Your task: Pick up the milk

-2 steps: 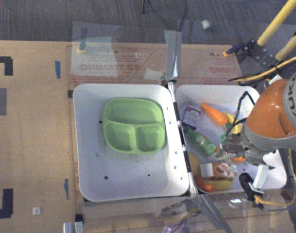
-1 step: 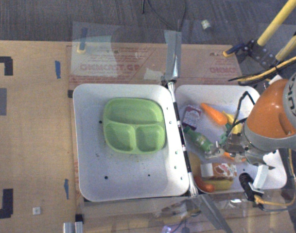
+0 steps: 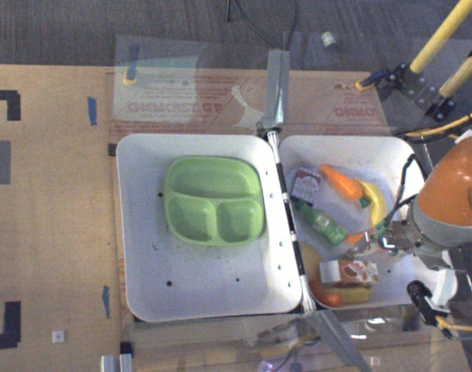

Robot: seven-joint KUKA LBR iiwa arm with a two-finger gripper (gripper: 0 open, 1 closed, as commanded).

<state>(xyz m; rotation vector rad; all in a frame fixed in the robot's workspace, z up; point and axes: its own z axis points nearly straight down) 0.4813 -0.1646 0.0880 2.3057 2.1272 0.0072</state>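
Orange-white milk (image 3: 349,271) boxed by banana (image 3: 373,201), green bottle (image 3: 322,224), hand (image 3: 373,241) above

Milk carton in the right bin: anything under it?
The milk carton lies over a red-and-yellow item poking out at its near edge. How far that runs beneath is hidden.

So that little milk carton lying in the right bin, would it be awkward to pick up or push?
Probably not very. The milk carton looks boxy with flat faces, so it should slide rather than roll. It already lies on its side, so tipping seems unlikely. It sits close against a banana near the right bin front wall, so a push would likely shove that too.
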